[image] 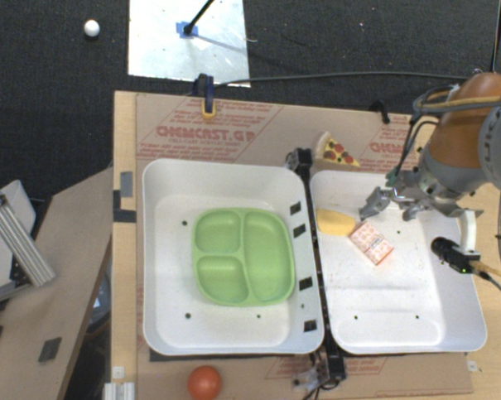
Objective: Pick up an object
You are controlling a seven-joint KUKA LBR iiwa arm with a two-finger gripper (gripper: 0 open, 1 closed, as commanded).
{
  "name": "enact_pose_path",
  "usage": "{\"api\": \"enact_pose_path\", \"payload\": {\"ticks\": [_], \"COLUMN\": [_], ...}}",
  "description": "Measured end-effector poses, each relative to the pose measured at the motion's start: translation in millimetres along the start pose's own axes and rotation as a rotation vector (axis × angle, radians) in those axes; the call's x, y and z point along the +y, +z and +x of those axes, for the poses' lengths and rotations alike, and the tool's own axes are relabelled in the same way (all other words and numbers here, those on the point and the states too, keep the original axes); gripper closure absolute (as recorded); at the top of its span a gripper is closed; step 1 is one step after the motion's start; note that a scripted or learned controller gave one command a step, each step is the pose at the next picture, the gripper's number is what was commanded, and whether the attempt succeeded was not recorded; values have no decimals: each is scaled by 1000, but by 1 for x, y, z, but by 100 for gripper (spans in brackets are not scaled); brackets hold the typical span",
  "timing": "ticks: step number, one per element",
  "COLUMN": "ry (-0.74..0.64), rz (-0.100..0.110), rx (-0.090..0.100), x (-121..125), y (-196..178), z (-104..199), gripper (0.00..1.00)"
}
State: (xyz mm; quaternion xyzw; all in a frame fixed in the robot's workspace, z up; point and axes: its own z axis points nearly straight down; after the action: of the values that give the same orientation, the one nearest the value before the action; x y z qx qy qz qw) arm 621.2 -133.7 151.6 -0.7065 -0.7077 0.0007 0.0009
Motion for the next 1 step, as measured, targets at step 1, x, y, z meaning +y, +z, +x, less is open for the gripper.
{"api": "enact_pose_path", "payload": {"ticks": [1], "ry": [0], "rz": [0], "rx": [0], "x": [2], "y": [61], "z": [-4], "gripper": [0]}}
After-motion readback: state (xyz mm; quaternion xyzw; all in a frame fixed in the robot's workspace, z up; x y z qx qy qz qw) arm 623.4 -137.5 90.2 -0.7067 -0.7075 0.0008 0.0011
